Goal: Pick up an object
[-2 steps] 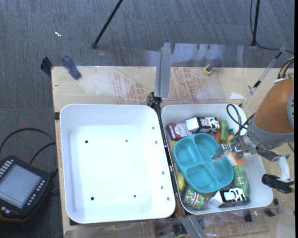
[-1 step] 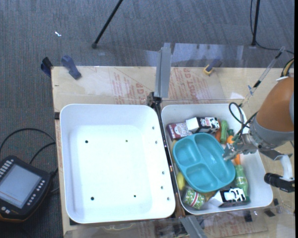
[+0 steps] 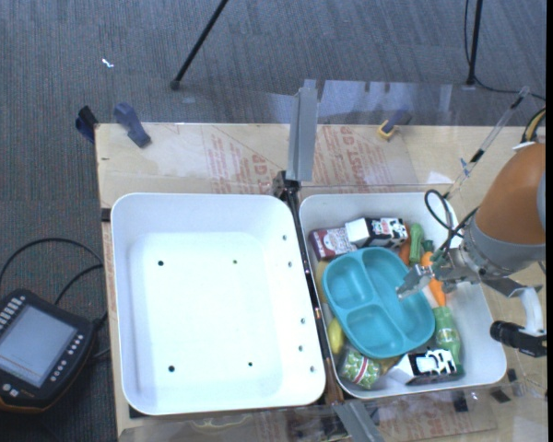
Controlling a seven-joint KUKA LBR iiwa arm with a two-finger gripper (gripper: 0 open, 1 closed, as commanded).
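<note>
Metal fingers of the two-finger gripper (image 3: 415, 286) hang over the right edge of the turquoise plastic divided plate (image 3: 376, 302); we cannot tell how far apart they stand, and we see nothing clamped between them. Behind the gripper we see the grey wrist and the orange band of the arm (image 3: 514, 208), reaching in from the right.

The plate is smooth and glossy, rounded at the corners, moulded into three shallow compartments, and it lies tilted on top of the other items in the right white bin (image 3: 494, 362). Just beside the gripper we make out a small orange carrot-shaped toy (image 3: 436, 290) and green pieces below it. Along the far side of the plate lie a dark red printed packet (image 3: 331, 242) and a black-and-white printed carton (image 3: 385, 229). At the plate's left edge a yellow rounded piece (image 3: 335, 336) peeks out; near its lower edge sit a green bumpy round item (image 3: 358, 367) and another black-and-white box (image 3: 434, 364).

The left white bin (image 3: 129, 247), shallow with rounded corners, shows a smooth floor with a few dark dots. Both bins rest on a pale wooden bench (image 3: 212, 155).
</note>
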